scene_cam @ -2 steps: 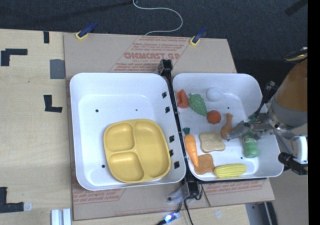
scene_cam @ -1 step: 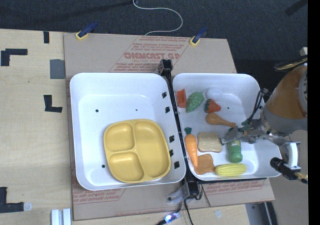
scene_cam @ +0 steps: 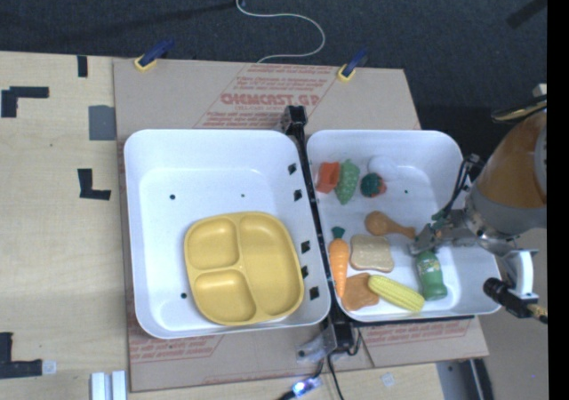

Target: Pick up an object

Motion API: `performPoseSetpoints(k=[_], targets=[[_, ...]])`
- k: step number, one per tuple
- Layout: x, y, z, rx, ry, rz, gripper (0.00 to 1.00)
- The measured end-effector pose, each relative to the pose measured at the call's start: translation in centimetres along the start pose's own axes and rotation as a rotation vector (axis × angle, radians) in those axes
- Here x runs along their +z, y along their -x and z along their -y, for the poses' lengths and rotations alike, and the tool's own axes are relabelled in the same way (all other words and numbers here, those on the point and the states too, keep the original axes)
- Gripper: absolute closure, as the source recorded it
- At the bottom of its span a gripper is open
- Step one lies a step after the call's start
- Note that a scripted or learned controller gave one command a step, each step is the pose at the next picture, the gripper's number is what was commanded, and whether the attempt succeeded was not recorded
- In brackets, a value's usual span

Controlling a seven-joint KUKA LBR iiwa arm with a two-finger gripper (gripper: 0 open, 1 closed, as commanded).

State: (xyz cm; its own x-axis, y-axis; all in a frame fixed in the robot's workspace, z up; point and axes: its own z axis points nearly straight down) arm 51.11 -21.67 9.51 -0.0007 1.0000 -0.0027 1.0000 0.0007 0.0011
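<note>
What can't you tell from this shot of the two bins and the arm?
- Tool: too small and dark in the camera view to judge its grip.
- Green bottle: top end hidden beneath the tool.
- Arm: cut off by the right edge.
- Small round item: too tiny to identify.

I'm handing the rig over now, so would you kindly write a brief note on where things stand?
Claw: low in the right bin, right above the green bottle; grip state unclear.
Right bin also holds carrot, bread slice, corn and drumstick.
Left bin: yellow divided plate.
Done: nothing seen lifted.
Left: grasp and raise one object.
</note>
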Motion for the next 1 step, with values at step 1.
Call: performPoseSetpoints(k=[1], targets=[[-6.20, 0.49, -0.21, 0.000, 0.003, -0.001, 1.00]])
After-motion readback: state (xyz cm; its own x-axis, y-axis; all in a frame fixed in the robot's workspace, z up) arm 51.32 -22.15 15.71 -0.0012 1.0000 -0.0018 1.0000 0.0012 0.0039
